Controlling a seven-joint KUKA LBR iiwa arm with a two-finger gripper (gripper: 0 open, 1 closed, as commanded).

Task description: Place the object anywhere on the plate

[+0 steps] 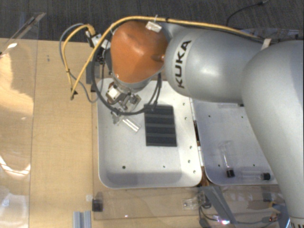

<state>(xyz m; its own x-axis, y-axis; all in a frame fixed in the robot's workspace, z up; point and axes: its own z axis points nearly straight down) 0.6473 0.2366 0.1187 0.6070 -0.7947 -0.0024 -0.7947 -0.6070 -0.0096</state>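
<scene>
The plate [160, 125] is a black ribbed rectangle lying flat in the left bin [142, 175], right of its middle. A small clear tube-like object [130, 124] lies on the bin floor just left of the plate. My gripper [120, 106] hangs under the orange wrist band, above the bin's back-left part, just above and left of the clear object. Whether it touches the object is hidden by the wrist.
The right bin [237, 127] holds a clear syringe-like item [247, 176] near its front edge and another clear piece [225, 156]. Yellow and black cables [78, 61] loop off the wrist to the left. The big grey arm covers the upper right.
</scene>
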